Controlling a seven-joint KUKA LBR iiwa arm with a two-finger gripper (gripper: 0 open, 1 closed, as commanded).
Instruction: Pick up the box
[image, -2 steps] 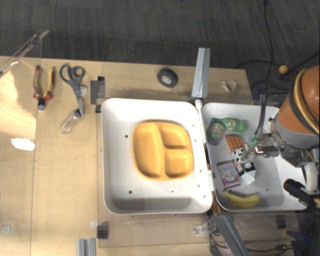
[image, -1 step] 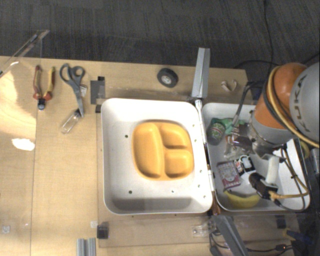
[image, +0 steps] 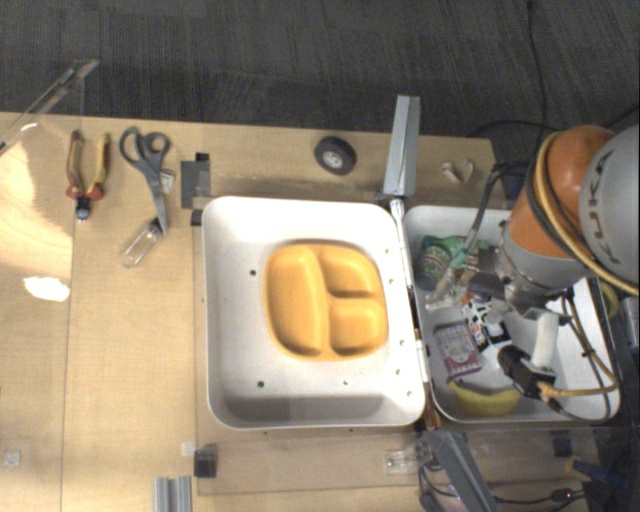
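Your arm (image: 570, 220) hangs over the right bin (image: 590, 405), gripper (image: 478, 290) near the purple box (image: 456, 348) (finger state: cannot tell) and banana (image: 485, 400).

Yellow three-compartment plastic tray (image: 326, 299) lying in the left white bin (image: 235, 330). Grey-handled scissors (image: 151, 170), red-handled pliers (image: 85, 170) and black tape roll (image: 335, 154) on the wooden counter (image: 130, 380). Yellow banana (image: 485, 400) in the right bin.

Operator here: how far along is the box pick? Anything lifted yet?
Done: the grey arm with the orange band has reached over the right white bin. In hand: its gripper sits low among the clutter, beside the small purple box, green can and yellow banana. Left: no grasp is visible; the box lies on the bin floor and needs gripping and lifting.
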